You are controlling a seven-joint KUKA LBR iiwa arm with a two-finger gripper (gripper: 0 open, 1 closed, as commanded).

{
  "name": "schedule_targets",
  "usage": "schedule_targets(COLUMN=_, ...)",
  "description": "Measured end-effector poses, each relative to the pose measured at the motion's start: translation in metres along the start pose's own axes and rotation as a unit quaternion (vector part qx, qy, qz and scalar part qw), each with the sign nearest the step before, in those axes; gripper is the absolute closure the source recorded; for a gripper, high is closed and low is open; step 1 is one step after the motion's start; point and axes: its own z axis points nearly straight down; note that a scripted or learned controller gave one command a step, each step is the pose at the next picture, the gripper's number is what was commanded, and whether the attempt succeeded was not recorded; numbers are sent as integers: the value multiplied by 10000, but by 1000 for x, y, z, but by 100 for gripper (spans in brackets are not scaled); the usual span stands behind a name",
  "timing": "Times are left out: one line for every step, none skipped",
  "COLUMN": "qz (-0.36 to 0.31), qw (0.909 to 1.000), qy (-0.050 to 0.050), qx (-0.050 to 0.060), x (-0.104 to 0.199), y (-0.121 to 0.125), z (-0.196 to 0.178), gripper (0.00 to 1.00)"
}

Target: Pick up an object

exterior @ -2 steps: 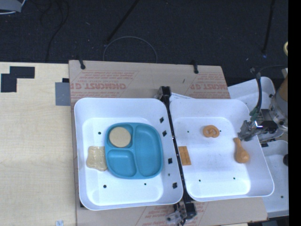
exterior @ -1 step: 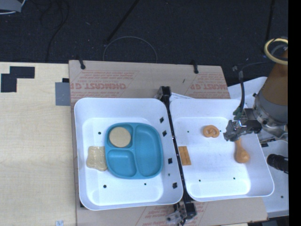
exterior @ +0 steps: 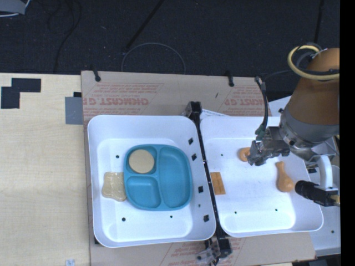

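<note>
step: pincer (exterior: pixel 259 155) is hanging low over the right bin (exterior: pixel 266 226), just beside a small orange piece (exterior: pixel 244 154); judging it as lining up for a grab, nothing lifted yet.
pincer state: cannot tell how far open it is, the dark wrist hardware is hiding the tips; nothing visible between them, so not counting anything as held.
target guess: small orange piece is looking like the nearest candidate, sitting at the pincer's left side, near the bin's upper middle floor.
other candidate: orange drumstick-shaped toy (exterior: pixel 284 177) is lying lower right of the pincer, on the bin floor, apart from the small piece.
how to do it well: centring over the small piece before closing is mattering most; it is sitting off to one side now, so a straight drop is probably missing or nudging it away.
how to do it well 2: going down until nearly touching the bin floor, since the piece is looking low and flat.
risk: rounded piece is likely sliding on the smooth white floor if clipped on one edge.
target look: orange-tan, small, rounded blob, partly hidden by the pincer; exact shape too small to tell.
drumstick look: orange, narrow at the top, bulbous at the lower end, lying roughly upright in view.
left bin (exterior: pixel 111 132): is holding a blue divided tray (exterior: pixel 166 182) with a tan round disc (exterior: pixel 141 160), plus a pale bread-like slab (exterior: pixel 113 185) touching the tray's left edge.
counter: both bins are sitting on a cardboard sheet (exterior: pixel 144 96).
</note>
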Motion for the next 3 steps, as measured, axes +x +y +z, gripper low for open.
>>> schedule_targets(qz=-5, qw=10000, qy=2, qx=9, x=57, y=2, z=19, gripper=100)
schedule_targets(qz=1, qw=10000, qy=-2, qx=16, x=104, y=6, z=36, gripper=100)
schedule_targets(qz=-4, qw=10000, qy=-2, qx=3, x=156, y=6, z=28, gripper=100)
